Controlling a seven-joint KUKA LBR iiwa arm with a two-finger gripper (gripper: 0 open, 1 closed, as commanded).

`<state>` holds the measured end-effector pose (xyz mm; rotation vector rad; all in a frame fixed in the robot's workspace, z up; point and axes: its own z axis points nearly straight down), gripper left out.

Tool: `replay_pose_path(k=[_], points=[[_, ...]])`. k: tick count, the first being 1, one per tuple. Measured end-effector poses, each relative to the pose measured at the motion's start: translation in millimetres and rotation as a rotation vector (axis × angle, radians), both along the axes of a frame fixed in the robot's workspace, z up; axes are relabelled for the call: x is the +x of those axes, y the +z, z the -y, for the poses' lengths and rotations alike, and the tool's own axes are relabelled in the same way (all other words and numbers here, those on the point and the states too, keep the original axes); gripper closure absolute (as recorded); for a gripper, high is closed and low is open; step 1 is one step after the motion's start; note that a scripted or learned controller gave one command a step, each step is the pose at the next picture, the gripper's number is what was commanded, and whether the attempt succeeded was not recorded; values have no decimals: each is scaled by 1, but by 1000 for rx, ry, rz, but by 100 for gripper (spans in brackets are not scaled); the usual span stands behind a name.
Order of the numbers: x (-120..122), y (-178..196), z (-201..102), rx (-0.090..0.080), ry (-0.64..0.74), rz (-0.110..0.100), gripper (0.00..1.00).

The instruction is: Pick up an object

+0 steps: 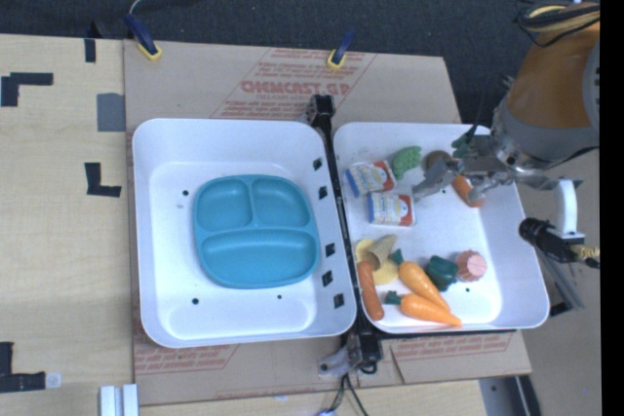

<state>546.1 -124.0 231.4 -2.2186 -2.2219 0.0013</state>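
Camera view | hand [436,178] low over right bin [507,302], grip state unclear | green toy [406,157] just beside, packets [390,208] just below-left | descend squarely on one item, avoid neighbours

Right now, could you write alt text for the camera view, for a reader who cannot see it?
A grey and orange robot arm reaches from the right, its gripper over the right white bin, which holds toy foods such as carrots and small packets. The left white bin holds a blue divided plate. Both bins rest on cardboard.
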Motion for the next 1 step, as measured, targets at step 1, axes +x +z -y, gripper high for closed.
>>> replay_pose_path(k=[1], points=[[-22, -118, -21, 1, -1, -4, 0]])
